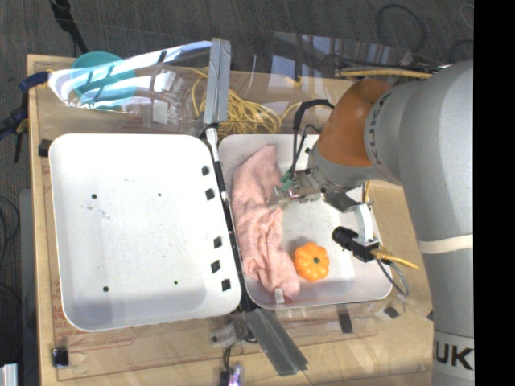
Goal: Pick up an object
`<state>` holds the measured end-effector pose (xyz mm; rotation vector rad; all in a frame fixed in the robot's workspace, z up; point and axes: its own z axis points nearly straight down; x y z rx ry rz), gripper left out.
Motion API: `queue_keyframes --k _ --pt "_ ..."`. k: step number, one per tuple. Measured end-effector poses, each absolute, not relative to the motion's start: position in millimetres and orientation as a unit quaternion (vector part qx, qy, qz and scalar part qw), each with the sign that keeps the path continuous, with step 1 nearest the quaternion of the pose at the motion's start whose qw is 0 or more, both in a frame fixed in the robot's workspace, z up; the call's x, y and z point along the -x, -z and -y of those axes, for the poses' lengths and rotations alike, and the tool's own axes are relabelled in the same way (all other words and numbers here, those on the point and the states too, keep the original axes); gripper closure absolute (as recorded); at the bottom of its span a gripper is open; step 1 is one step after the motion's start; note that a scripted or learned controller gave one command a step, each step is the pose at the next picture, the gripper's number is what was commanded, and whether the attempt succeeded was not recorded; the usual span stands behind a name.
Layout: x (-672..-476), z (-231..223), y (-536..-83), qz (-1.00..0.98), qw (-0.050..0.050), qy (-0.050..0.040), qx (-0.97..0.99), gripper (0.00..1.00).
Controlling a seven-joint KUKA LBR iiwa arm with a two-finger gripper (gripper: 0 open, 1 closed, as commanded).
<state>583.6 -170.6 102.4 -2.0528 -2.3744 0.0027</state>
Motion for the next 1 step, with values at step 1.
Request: queue_keyframes --k 1 --pt "-596.9 120.9 -210.1 0.736 0.001 -0.0002 0.677 1.00"
